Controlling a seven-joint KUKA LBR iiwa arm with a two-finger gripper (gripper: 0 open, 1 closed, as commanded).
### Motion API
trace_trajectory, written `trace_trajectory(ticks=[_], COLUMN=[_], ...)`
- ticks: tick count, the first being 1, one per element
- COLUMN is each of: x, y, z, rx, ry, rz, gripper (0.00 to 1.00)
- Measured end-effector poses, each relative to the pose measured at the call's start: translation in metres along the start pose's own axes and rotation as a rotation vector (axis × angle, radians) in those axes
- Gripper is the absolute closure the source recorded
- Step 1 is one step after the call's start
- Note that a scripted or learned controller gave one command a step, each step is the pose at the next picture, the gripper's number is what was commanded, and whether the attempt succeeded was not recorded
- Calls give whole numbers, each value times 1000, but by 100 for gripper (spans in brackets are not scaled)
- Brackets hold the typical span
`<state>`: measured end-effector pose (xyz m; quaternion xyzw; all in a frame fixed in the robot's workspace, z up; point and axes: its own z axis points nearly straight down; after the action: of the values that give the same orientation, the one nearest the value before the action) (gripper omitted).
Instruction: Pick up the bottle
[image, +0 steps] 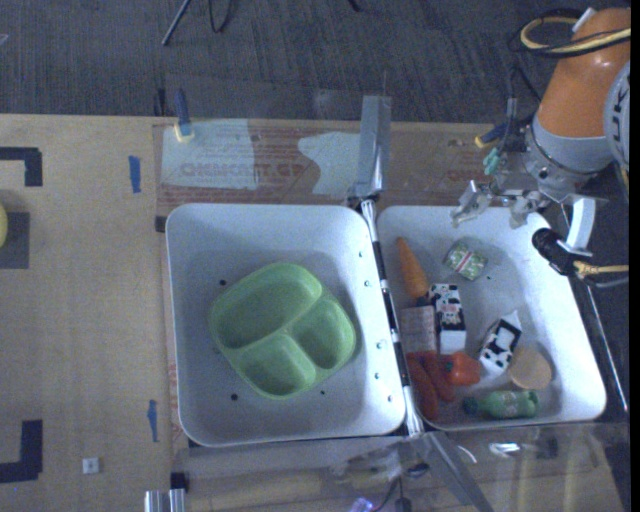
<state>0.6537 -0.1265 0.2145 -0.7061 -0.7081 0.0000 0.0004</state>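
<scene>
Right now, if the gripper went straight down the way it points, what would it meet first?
The gripper hangs over the far rim of the right bin, so probably bare bin floor or that rim. The nearest item, a small green packet, lies nearer the camera. The green bottle sits at the near edge. Depth is uncertain.

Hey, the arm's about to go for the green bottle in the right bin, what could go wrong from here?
1. The green bottle lies on its side against the bin's near wall, so the gripper, now at the far edge, may strike the wall going in.
2. A tan round piece and red items crowd it, so they could be pinched or knocked.
3. Lying flat, the bottle might roll away.
</scene>
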Motion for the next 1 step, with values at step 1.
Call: trace_trajectory(ticks=[1], x=[1], y=[1], z=[-11], rx=[-4], ry=[-1], rz=[-2], gripper=[100])
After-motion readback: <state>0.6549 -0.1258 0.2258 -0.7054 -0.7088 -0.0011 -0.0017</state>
